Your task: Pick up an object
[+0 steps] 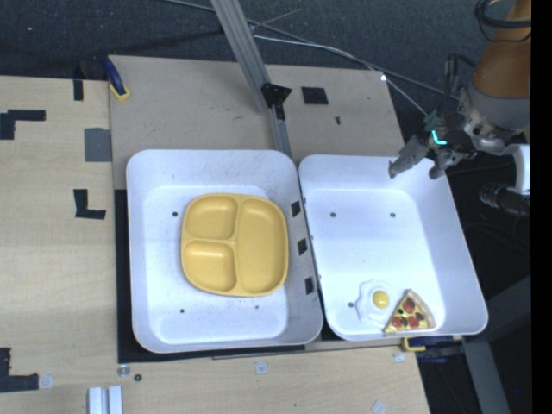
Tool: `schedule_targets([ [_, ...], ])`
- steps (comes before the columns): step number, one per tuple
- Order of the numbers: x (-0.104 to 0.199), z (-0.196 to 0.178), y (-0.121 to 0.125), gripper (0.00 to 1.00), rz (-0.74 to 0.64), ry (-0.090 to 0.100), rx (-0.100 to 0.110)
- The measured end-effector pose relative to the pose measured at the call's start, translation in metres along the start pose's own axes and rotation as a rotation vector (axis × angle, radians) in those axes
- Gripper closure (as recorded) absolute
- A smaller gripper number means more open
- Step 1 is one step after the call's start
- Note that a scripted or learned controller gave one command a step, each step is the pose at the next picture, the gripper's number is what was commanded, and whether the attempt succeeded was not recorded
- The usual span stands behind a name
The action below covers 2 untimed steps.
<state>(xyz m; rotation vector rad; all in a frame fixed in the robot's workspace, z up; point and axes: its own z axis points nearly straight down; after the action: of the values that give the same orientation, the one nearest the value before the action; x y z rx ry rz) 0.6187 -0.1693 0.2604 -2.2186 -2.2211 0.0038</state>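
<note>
A fried egg toy point(375, 301) and a pizza slice toy point(410, 311) lie side by side in the near right corner of the right bin point(379, 231). A yellow divided plate point(234, 244) rests in the middle of the left bin point(155, 231). My gripper point(420, 159) hangs over the far right corner of the right bin, well away from the toys. Its two dark fingers are spread apart and open, with nothing between them.
A slanted metal post point(250, 54) rises from behind the seam between the bins. Cables run across the dark floor at the back. Black tape marks dot the wooden bench point(52, 231) at the left.
</note>
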Motion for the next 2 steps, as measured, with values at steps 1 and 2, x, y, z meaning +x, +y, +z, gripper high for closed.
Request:
schedule_targets([
  [1,0.000,-0.001,0.000,0.00,0.000,0.000,-0.002],
  [2,0.001,0.057,-0.010,0.00,0.000,0.000,0.004],
])
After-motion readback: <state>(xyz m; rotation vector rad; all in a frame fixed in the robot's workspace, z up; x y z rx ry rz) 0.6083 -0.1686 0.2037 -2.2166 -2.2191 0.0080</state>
